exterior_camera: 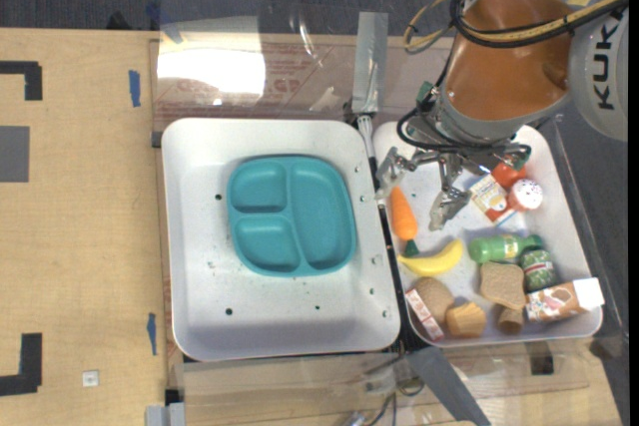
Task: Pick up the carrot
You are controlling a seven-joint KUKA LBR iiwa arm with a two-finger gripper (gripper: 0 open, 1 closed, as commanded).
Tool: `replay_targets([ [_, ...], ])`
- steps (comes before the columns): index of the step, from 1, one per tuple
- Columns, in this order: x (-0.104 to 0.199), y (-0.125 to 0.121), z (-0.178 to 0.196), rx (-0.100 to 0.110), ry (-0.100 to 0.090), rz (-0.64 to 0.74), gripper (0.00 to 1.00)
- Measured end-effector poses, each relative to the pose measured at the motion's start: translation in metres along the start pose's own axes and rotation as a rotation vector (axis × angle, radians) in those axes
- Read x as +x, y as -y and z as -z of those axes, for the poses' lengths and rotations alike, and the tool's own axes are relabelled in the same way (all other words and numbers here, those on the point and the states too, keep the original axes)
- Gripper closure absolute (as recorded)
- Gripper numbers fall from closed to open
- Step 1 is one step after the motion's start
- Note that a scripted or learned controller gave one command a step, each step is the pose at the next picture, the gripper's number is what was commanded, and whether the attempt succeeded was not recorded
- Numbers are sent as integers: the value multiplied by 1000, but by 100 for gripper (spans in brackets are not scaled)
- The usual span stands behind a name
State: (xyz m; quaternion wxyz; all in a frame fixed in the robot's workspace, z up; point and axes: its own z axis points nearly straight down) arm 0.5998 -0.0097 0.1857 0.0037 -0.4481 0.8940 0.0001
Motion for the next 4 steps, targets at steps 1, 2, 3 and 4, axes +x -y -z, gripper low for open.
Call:
replay_targets([
  [1,42,-8,0,-1,-3,-36,0],
  [2,89,-43,0,-1,-3,-27,0],
  [3,32,-34,0,-1,1,34,0],
  [4,120,-29,1,0,-5,-25,0],
])
